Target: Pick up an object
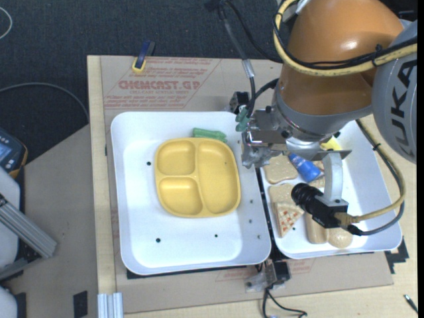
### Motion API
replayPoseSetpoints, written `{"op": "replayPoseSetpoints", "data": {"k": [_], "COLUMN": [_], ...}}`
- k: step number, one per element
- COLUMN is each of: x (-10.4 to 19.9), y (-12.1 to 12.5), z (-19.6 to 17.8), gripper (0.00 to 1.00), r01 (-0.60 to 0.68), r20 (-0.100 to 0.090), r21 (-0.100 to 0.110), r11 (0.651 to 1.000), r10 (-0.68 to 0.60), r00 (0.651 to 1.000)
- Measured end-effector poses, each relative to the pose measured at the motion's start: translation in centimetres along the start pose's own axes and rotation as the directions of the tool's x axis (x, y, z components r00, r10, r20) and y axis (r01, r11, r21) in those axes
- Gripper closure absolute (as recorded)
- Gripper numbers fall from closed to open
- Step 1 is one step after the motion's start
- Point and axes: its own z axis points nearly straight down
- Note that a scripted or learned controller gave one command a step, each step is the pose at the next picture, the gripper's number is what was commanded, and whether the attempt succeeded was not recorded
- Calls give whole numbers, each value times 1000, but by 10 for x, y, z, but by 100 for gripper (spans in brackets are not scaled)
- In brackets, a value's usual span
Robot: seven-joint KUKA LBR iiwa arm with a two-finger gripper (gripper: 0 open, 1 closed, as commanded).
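Here one yellow plate [197,177] fills the left bin [132,230]; whether the fingers [291,152] are apart is unclear.

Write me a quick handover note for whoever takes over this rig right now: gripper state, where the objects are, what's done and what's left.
Gripper: hidden under the arm's wrist, over the right bin; grip state can't be told.
Right bin: toast slice, pizza slice, blue object, tan pieces near the front.
Left bin: yellow divided plate, green object behind it.
Done: no pick visible yet.
Left: grasp and lift one object.
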Motion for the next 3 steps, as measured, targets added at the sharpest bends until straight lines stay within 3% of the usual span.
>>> {"op": "replayPoseSetpoints", "data": {"k": [1,2,3], "x": [-3,61,44], "y": [1,-2,0], "z": [-155,-66,-93], "gripper": [100,100,100], "r01": [1,6,-2], "r20": [-5,2,-1], "r21": [-17,13,-2], "r11": [1000,1000,1000], "r10": [-1,-6,2], "r00": [1000,1000,1000]}}
